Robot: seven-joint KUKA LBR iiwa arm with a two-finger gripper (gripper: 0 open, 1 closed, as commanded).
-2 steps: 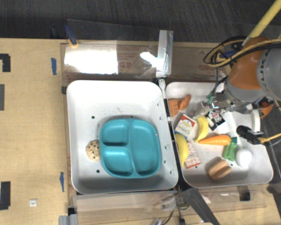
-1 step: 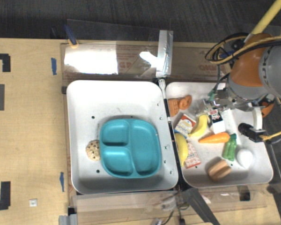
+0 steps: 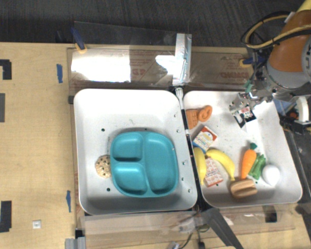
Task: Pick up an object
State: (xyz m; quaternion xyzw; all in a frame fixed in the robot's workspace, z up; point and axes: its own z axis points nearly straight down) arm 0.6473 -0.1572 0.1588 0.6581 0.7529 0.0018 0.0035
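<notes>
The right bin (image 3: 225,196) holds several toy foods: an orange croissant-like piece (image 3: 199,114), a small carton (image 3: 205,138), a banana (image 3: 221,160), a snack packet (image 3: 213,172), a carrot (image 3: 248,161), a green vegetable (image 3: 258,166), a white egg (image 3: 271,175) and a hot dog bun (image 3: 243,188). My gripper (image 3: 243,109) hangs over the upper right part of this bin, apart from the foods, with nothing seen between its fingers. The arm's orange band (image 3: 289,56) rises above it at the top right.
The left bin (image 3: 88,108) carries a teal divided tray (image 3: 143,163) and a cookie (image 3: 102,166) to its left. A clear plastic panel (image 3: 129,61) stands behind the bins. Cables (image 3: 262,30) loop near the arm. The wooden bench (image 3: 26,139) stretches left.
</notes>
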